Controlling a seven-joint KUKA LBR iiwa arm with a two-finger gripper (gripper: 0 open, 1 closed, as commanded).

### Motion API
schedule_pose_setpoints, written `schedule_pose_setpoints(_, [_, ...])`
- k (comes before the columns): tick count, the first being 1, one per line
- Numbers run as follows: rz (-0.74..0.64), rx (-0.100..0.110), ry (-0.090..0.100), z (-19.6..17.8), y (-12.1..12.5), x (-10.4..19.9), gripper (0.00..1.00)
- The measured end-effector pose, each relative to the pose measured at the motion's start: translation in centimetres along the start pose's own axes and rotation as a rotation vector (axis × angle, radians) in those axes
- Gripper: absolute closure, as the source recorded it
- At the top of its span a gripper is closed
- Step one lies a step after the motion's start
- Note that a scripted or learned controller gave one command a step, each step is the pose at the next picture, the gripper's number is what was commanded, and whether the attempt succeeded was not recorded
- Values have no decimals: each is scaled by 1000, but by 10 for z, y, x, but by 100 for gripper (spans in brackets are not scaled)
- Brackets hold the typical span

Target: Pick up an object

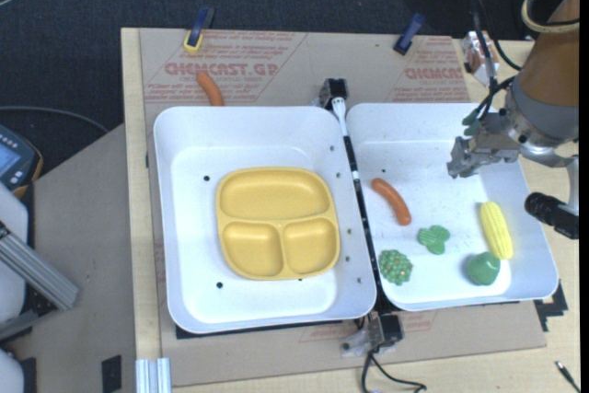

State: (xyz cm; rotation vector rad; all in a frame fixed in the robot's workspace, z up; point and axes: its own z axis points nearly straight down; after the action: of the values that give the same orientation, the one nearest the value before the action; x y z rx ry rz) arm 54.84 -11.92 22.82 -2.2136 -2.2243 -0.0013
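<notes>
The right bin [423, 129] holds an orange sausage [391, 201], a yellow corn cob [496, 229], a green pepper-like piece [482, 269], a small green leafy piece [433, 238] and a speckled green broccoli-like piece [396, 266]. My gripper [467, 159] hangs over the bin's upper right part, above bare floor, up and left of the corn and right of the sausage. Nothing shows between its fingers. The grey arm with its orange band [552, 60] comes in from the right.
The left bin [184, 152] holds a yellow three-compartment tray [276, 223]. A second sausage [211, 88] lies on the cardboard behind the left bin. Clamps [196, 29] hold the board's far edge, and a black clip [333, 92] sits between the bins.
</notes>
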Motion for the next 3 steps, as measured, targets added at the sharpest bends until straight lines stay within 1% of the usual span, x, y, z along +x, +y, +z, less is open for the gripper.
schedule_pose_setpoints(1, [-1,0,-1,-5,1,45,100])
schedule_pose_setpoints(2, [0,1,-1,9,-1,98,100])
schedule_pose_setpoints(3, [-2,-1,0,1,-9,156,100])
